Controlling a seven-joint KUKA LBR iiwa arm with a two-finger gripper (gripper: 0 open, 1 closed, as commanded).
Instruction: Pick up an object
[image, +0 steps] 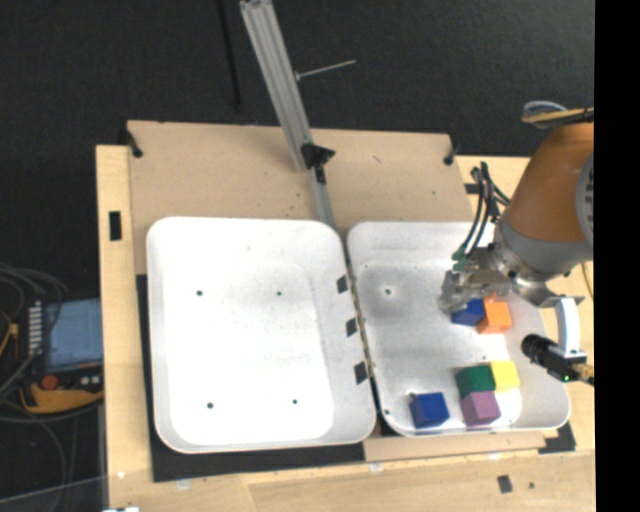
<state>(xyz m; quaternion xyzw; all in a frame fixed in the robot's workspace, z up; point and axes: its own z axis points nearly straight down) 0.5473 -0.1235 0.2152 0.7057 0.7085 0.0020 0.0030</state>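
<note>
Two white bins sit side by side; the right bin (400, 260) holds six blocks: two blue, one orange, one green, one yellow, one purple. The gripper (462, 296) hangs at right of centre, just over one blue block (467, 314) beside the orange block (496, 317); whether its claw is spread or pressed together I cannot tell.

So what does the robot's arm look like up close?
The arm is fat and rounded, with a big orange band above a grey wrist. Thin dark cables loop down its side to a small metal gripper.
</note>
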